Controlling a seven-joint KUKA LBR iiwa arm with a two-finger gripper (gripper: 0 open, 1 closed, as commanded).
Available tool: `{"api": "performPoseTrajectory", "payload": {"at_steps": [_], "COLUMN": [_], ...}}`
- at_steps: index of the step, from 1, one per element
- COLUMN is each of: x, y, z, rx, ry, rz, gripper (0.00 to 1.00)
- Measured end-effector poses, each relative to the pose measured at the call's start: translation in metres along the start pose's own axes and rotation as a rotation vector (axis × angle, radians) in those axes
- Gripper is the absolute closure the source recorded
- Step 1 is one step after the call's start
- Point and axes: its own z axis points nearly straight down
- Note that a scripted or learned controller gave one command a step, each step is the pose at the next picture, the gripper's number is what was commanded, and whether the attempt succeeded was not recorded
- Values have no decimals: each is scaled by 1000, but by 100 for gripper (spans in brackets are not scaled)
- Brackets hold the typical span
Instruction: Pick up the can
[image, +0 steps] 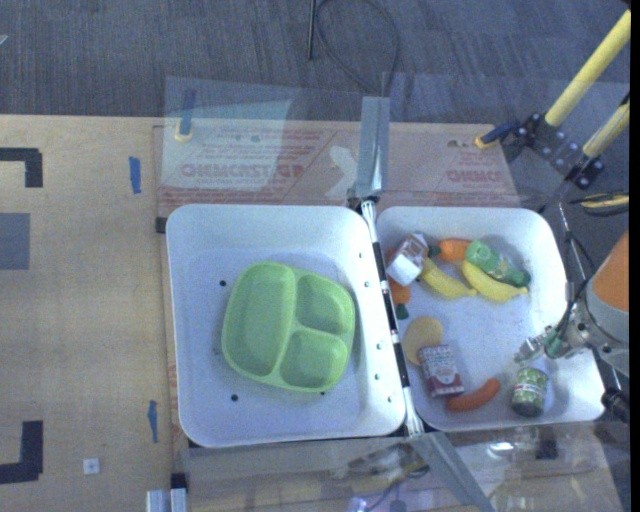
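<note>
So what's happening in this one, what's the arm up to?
The arm's gripper is low over the right bin, near its right wall, just above a small can standing in the bin's near right corner. The can sits on the bin floor, not held. Around it lie a red packet, a sausage, two bananas and other toy food. The left bin holds a green divided plate, untouched.

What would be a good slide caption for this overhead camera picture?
Robot gripper poised just above the can in the right bin; green plate beside.
</note>
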Motion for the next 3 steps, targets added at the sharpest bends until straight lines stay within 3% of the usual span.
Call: {"api": "performPoseTrajectory", "payload": {"at_steps": [1,2,3], "x": [0,1,-2], "y": [0,-2,1], "z": [0,8,-1], "rx": [0,3,-4], "ry": [0,5,-2], "rz": [0,-312,-309], "gripper": [0,0,100]}}
